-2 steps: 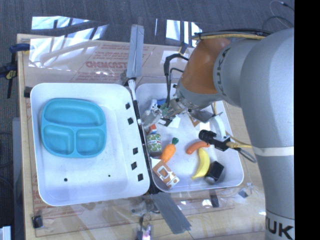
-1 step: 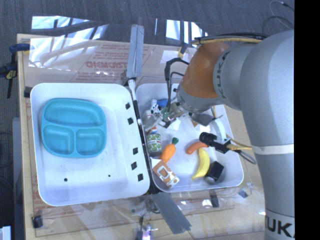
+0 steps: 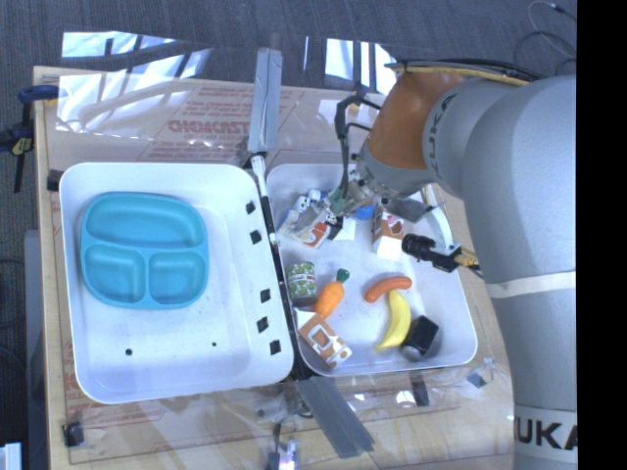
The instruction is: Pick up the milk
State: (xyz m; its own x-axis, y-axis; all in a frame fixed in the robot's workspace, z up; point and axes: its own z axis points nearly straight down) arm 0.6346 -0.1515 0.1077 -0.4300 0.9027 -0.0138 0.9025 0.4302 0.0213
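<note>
In the right bin (image 3: 460, 306), a small white carton with a red-brown top (image 3: 389, 235) stands near the back right; it looks like the milk. A second carton, orange and white (image 3: 324, 340), lies at the front left of that bin. My gripper (image 3: 345, 205) hangs low over the back of the right bin, just left of the white carton. It is right beside a tilted white-and-orange pack (image 3: 306, 219). The grey wrist and its orange band (image 3: 407, 125) hide what lies behind the gripper.
The right bin also holds a green can (image 3: 301, 280), a carrot (image 3: 331, 295), a sausage (image 3: 388, 287), a banana (image 3: 395, 321) and a black block (image 3: 422, 337). A blue divided plate (image 3: 144, 248) lies in the left bin (image 3: 235, 341). A ridge with black clips (image 3: 266, 262) divides the bins.
</note>
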